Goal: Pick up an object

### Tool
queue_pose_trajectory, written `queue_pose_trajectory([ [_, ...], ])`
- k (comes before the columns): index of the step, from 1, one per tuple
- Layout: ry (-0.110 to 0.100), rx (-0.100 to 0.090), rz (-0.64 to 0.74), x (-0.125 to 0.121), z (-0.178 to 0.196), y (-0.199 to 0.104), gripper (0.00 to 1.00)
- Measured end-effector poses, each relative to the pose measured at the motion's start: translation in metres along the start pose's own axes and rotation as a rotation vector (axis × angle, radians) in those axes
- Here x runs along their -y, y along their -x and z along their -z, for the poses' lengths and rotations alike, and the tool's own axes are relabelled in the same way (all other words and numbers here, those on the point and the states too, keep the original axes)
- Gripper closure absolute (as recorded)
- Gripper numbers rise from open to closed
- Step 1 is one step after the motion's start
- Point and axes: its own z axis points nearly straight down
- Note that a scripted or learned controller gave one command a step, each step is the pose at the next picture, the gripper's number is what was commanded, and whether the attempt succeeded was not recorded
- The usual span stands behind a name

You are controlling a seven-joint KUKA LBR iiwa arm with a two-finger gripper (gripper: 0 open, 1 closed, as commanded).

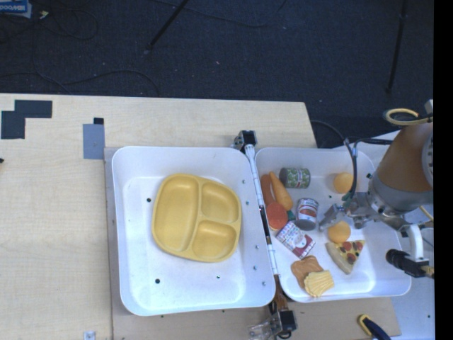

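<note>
You had the light wooden table carrying two shallow white bins side by side. The left bin held a yellow divided plate with three compartments, lying flat near its middle. The right bin held the small food items.

The grey arm with its orange band reached in from the right over the right bin. Its tool sat low among the items, just above an orange ball near the bin's middle; you could not tell from this slant how far apart its tips stood, or whether anything was between them.

Around it you had a pizza slice just below the ball, a second orange fruit near the bin's far wall, and a green can lying on its side. A red-and-white can stood just left of the tool; its label was too small to read. A hot dog lay along the left wall, with a red round piece beneath it. A red-and-white packet lay below that, its print unreadable. A brown cookie and a ridged yellow chip lay touching at the near edge.
</note>
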Motion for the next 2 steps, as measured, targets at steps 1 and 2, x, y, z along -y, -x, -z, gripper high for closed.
queue_pose_trajectory([
  [1, -0.001, -0.002, 0.000, 0.061, 0.001, -0.012, 0.00],
  [2, -0.001, -0.001, 0.001, -0.024, 0.000, -0.008, 0.00],
])
